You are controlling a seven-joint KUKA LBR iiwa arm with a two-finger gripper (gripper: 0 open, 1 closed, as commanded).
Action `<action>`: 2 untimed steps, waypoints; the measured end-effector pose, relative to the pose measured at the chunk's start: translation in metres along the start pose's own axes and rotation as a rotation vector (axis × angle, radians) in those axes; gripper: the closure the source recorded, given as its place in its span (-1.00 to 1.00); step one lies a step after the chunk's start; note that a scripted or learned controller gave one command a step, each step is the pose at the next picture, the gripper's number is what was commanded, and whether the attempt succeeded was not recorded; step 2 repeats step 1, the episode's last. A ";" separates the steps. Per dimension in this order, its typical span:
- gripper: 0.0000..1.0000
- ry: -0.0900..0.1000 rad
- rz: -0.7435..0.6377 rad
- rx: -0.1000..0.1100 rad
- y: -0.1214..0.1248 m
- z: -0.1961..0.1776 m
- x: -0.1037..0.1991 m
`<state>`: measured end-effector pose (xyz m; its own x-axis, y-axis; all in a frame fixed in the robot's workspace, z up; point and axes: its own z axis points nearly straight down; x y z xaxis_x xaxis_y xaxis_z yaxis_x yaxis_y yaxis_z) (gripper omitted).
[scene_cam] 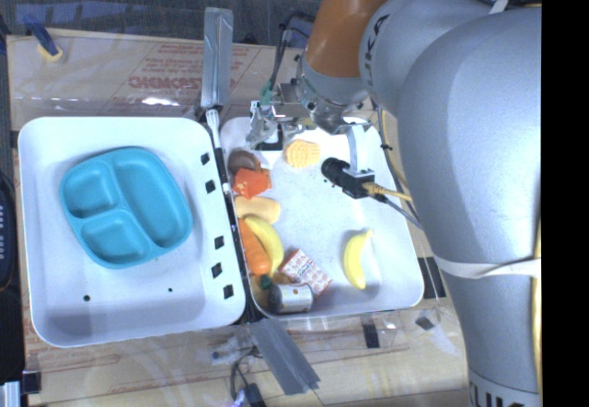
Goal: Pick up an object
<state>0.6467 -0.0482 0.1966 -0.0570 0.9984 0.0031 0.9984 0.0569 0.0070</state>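
Camera view: faint red print is seen on the bench sheet (166, 74) behind the left bin (55, 304), not legible. A red-and-white patterned packet (306, 272) is noted in the right bin (400, 290), its text unreadable. The gripper (267, 120) is placed over the right bin's far left corner; its state cannot be told. Nearest it, a pale yellow ridged piece (302, 153) is seen just right of it. A banana (356, 258) is found nearer the right bin's front. A blue divided tray (124, 204) is seated in the left bin.
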 end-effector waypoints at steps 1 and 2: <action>1.00 -0.004 0.089 0.007 -0.003 -0.017 -0.008; 1.00 -0.004 0.089 0.007 -0.003 -0.017 -0.008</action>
